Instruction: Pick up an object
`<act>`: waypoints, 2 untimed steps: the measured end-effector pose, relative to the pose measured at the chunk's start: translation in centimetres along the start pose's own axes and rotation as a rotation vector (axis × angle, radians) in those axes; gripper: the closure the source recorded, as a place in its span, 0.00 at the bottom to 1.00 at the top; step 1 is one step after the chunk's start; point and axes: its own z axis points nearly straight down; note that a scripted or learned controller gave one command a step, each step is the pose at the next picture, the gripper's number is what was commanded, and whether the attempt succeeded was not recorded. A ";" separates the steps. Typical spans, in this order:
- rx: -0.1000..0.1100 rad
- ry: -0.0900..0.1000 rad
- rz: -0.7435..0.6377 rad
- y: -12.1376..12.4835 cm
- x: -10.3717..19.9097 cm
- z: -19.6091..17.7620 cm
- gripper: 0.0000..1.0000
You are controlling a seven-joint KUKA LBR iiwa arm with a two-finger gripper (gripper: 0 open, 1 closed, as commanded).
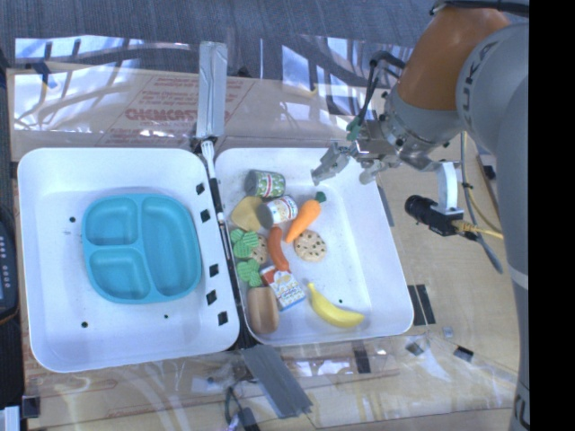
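Camera view: gripper (349, 167) hovers at two o'clock over the right bin (377, 268), fingers seemingly spread, empty, above the carrot (304, 220).

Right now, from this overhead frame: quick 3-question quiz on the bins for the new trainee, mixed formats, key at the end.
1. True or false: the blue divided plate lies in the same bin as the banana.
2. Multiple choice: the cookie lies right beside which item? A) carrot B) blue divided plate C) banana
3. Short answer: over which bin does the gripper sit, and over which part of it?

Key
1. False: the plate is in the left bin, the banana in the right bin.
2. A.
3. The right bin, at its upper edge, above the toys.
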 end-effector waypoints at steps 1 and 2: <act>-0.003 -0.001 -0.026 -1.7 2.0 16.5 0.00; 0.000 -0.001 -0.030 -1.7 1.9 15.6 1.00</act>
